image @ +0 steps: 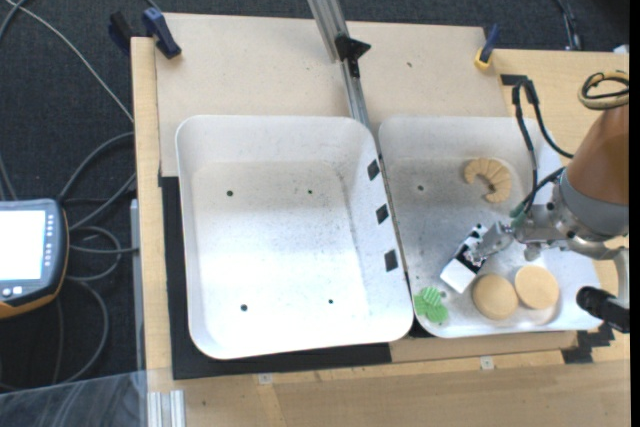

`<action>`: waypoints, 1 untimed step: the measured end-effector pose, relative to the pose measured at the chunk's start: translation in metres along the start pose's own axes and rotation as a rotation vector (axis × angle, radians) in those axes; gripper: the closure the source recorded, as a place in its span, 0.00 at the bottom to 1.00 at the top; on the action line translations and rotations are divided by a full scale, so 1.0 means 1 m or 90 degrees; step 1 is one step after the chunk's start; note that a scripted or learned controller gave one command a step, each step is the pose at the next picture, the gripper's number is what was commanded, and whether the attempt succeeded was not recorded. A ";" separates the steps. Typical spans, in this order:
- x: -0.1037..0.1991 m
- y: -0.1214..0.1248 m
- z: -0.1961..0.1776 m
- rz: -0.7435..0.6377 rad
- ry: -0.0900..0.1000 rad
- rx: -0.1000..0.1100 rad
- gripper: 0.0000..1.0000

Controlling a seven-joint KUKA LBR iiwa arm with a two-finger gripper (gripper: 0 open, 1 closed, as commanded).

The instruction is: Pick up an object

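— Grey and orange is all I get of the arm (600, 170), coming in from the right over the right bin (430, 150). The gripper (478, 247) sits low in that bin, toward its near side.

— Is it clenched on anything?

— I cannot tell. The tip is a small tangle of black and white, too fine for me to make out how it stands, and I see nothing clearly caught in it.

— What lies around it?

— Just below and to the left of the tip, touching or nearly so, a white block (456, 277). Further down-left, at the bin's near corner, a green piece (431, 304). Below the tip and a little right, two tan rounds side by side: a bun (493, 297) and a disc (537, 288). They touch each other, or almost. Above the tip, well apart, a tan croissant (489, 178) lies with its curve open downward.

— And the other side?

— The left bin (200, 155) is far off to the gripper's left, beyond the divider.
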State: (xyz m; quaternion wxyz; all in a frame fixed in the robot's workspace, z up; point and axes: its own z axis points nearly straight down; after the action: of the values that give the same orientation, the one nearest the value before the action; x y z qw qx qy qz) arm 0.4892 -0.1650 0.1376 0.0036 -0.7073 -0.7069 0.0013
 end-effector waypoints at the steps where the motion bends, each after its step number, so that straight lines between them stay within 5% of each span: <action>1: 0.000 0.005 0.028 -0.002 -0.002 -0.011 0.00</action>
State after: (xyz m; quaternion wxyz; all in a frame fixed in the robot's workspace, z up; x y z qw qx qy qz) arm 0.4935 -0.1653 0.1100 -0.0038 -0.7064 -0.7078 -0.0038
